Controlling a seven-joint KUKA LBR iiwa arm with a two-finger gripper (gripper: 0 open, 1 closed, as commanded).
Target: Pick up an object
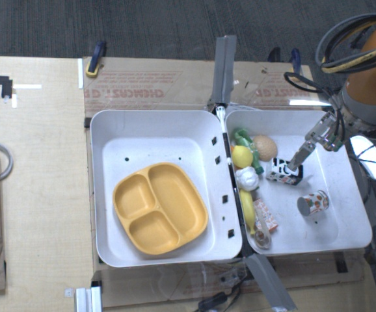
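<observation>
Partly cut off at the frame's right edge, the arm [363, 77] reaches into the right bin [344, 233], and its orange band is only half visible. The tool [293, 168] points down at a black-and-white box [284, 171]; its tip overlaps the box's upper right corner, so how wide it stands is too hard to make out, and no grasp can be confirmed. A small printed cup [313, 203] lies on its side just below and right of the box. Along the bin's left wall crowd a lemon [241, 156], a banana [246, 207] and other blurred items. The left bin [110, 135] holds a yellow divided plate [160, 207].
</observation>
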